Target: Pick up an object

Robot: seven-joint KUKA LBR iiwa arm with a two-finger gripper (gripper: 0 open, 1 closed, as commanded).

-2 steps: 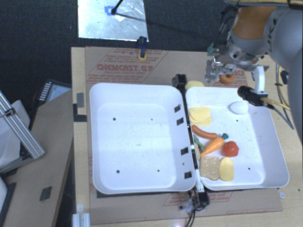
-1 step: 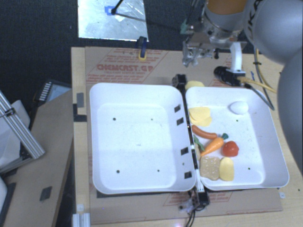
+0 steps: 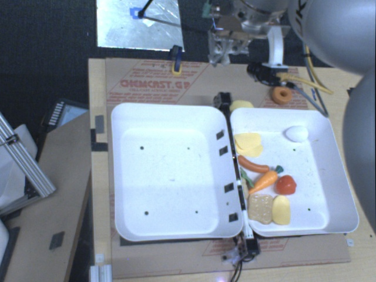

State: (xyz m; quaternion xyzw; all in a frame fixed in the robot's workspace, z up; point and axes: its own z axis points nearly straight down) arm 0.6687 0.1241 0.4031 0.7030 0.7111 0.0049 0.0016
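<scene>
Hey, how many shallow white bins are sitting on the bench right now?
2. The left shallow white bin sits beside the right shallow white bin, which holds the toy food; they meet along the middle.

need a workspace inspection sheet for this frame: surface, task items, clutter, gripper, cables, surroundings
Surface: brown board bearing left bin and right bin, side by side.
Job's things: in right bin: white egg, cheese slice, sausage, carrot, tomato, cracker, yellow piece.
Clutter: donut on the board beyond the right bin.
Gripper: gripper raised beyond the bins, nothing seen between the jaws.
Cables: yellow cables near the donut.
Surroundings: foil sheet, metal frame at left.
</scene>
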